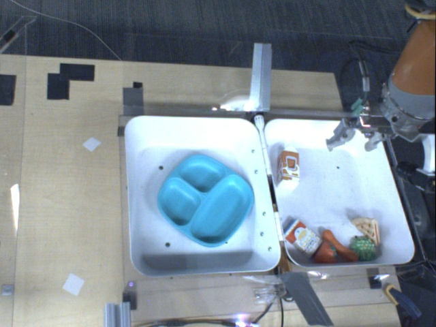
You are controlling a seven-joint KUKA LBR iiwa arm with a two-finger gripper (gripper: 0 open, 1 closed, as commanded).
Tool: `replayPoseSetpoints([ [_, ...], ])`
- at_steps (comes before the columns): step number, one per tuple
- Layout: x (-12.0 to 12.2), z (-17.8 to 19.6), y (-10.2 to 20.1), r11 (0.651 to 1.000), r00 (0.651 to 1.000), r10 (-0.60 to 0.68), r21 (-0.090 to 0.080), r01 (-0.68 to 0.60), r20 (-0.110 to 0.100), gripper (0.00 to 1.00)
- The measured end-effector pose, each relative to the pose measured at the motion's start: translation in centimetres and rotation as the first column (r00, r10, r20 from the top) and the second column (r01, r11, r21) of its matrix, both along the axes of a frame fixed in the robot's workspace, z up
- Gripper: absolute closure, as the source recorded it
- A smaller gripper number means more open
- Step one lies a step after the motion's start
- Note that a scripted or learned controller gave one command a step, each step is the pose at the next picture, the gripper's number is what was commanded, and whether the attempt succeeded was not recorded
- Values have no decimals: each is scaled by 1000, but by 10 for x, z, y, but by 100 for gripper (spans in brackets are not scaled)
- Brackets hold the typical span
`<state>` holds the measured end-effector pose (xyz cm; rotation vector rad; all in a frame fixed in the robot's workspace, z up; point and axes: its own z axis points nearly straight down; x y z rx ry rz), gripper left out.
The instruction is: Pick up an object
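Small white-and-orange carton (289, 166) stands near the left wall of the right white bin (398, 203), well left of and nearer than the two-finger gripper (354, 139). Gripper sits spread apart at far edge, nothing between fingers.

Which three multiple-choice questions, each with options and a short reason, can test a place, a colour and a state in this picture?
1. Where does the divided tray lie?
A. left bin
B. right bin
C. on the bench

2. What colour is the tray?
A. red
B. blue
C. yellow

3. What is between the end effector's fingers?
A. the carrot
B. the small carton
C. nothing

Answers:
1 A, it sits inside the left bin.
2 B, it is light blue.
3 C, the fingers are apart above the right bin's far edge, away from the carton and carrot.
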<state>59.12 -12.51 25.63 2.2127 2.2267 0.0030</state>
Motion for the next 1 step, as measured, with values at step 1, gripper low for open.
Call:
replayPoseSetpoints([
  [1,-39,-87,40,1000,1000,-10,1,10,-2,0],
])
